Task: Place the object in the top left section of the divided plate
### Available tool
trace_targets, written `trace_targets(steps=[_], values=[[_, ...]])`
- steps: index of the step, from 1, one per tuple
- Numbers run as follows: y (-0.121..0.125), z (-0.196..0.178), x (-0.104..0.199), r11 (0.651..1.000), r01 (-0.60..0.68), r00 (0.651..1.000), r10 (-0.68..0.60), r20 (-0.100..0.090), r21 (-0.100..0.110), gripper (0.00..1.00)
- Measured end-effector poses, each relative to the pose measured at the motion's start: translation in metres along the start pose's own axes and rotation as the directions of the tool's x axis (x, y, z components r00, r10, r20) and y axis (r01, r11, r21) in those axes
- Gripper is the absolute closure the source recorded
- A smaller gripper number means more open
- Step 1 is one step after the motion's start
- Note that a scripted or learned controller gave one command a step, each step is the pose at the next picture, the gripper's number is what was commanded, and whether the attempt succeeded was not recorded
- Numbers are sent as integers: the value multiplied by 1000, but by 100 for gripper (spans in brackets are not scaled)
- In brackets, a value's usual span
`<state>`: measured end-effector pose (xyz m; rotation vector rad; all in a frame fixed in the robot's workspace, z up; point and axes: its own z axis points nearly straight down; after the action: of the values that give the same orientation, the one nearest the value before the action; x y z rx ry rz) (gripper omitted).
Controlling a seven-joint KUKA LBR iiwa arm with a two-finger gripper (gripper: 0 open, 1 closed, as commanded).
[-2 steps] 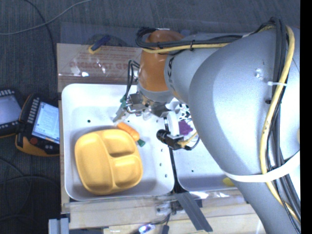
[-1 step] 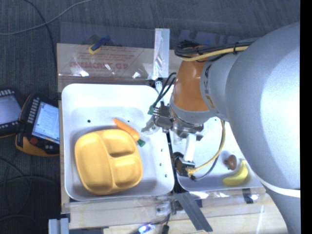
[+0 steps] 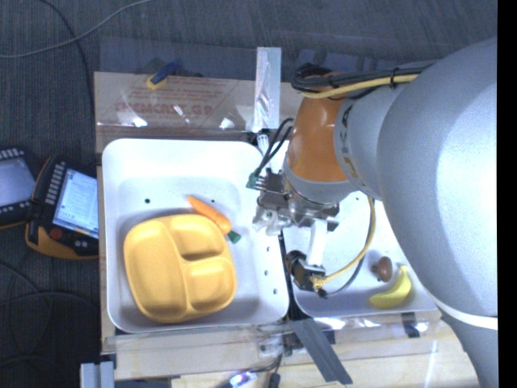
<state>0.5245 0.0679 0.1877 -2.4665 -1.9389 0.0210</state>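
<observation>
Whether the tool point(image 3: 271, 217) is apart I cannot tell; one carrot point(image 3: 208, 211) touches one plate point(image 3: 174, 273), one banana point(image 3: 392, 291) well off.

Left of the gripper point(image 3: 273, 217), I read the yellow divided plastic plate point(image 3: 178, 269) as smooth, with a soft sheen. The small orange carrot-shaped piece point(image 3: 208, 210) beside it looks like smooth plastic too. The shallow white left bin point(image 3: 137, 168) and the shallow white right bin point(image 3: 347, 300) look like glossy moulded plastic. Right of the gripper, the yellow banana point(image 3: 393, 291) looks smooth and satiny. Above the gripper, the orange band point(image 3: 317, 140) shines, while the grey arm shell point(image 3: 444, 176) looks matt.
</observation>
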Motion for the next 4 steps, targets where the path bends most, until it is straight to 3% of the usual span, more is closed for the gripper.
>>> trace_targets(steps=[1, 2, 3, 4], values=[[-23, -8, -70, 995, -104, 995, 104, -4, -5, 100], [-16, 8, -112, 978, -209, 978, 209, -5, -3, 100], [8, 6, -210, 982, -187, 982, 187, -6, -5, 100], [66, 66, -177, 989, -147, 989, 147, -5, -4, 100]])
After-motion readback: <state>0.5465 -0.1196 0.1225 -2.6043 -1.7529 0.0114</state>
